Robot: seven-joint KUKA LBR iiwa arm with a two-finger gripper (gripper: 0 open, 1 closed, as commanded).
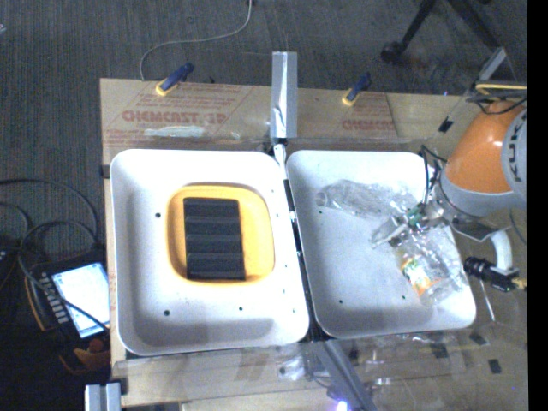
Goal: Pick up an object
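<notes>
The bench [120, 110] carries two shallow white bins side by side, with two blue-and-yellow clamps [175, 78] on its far edge. The left bin [137, 315] holds a yellow tray [221, 234] with a black ribbed insert lying flat near its middle. The right bin [360, 306] holds crumpled clear plastic bags [364, 197], one stretching across its upper part and another, with orange contents [417, 278], lying near its right wall. The arm [484, 165] reaches in from the right over that bin's upper right corner. Its gripper [409, 223] sits low among the clear plastic, touching it; the state of its grip cannot be told.
</notes>
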